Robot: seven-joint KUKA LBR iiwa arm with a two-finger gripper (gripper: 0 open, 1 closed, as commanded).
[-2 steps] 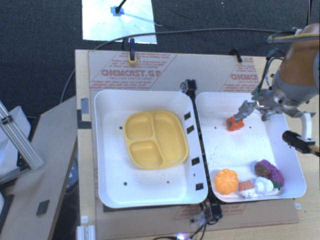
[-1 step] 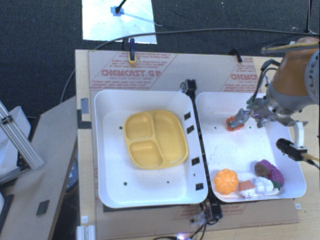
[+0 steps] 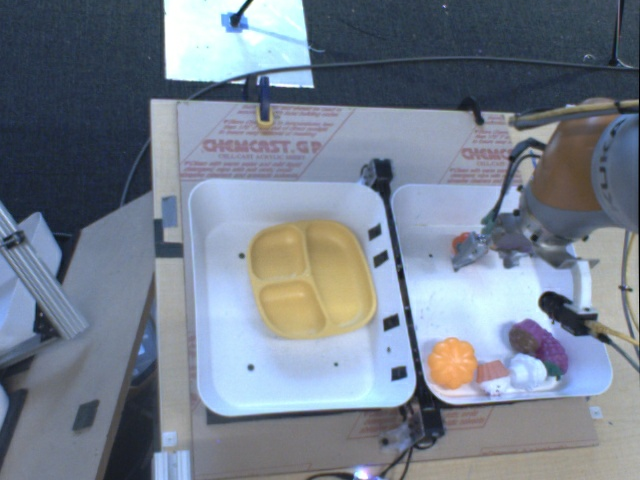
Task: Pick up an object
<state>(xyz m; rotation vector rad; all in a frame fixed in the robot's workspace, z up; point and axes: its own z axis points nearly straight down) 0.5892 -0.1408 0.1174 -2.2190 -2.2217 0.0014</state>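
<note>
My gripper (image 3: 488, 255) hovers over the upper middle of the right bin (image 3: 430, 208), its two grey fingers (image 3: 467, 256) spread apart and open, with nothing between them. A small orange-red object (image 3: 461, 239) lies just at the outer left side of the left finger, touching or nearly touching it. In the bin's near corner lie an orange pumpkin-like toy (image 3: 452, 362), a purple grape bunch (image 3: 541, 342), a small pink-and-white piece (image 3: 493, 374) and a white item (image 3: 526, 371).
The left bin (image 3: 220, 218) holds a yellow divided plate (image 3: 310, 276). A black clip-lined divider (image 3: 392, 288) runs between the bins. A black part of the arm's cabling (image 3: 565, 313) hangs over the right bin's right side.
</note>
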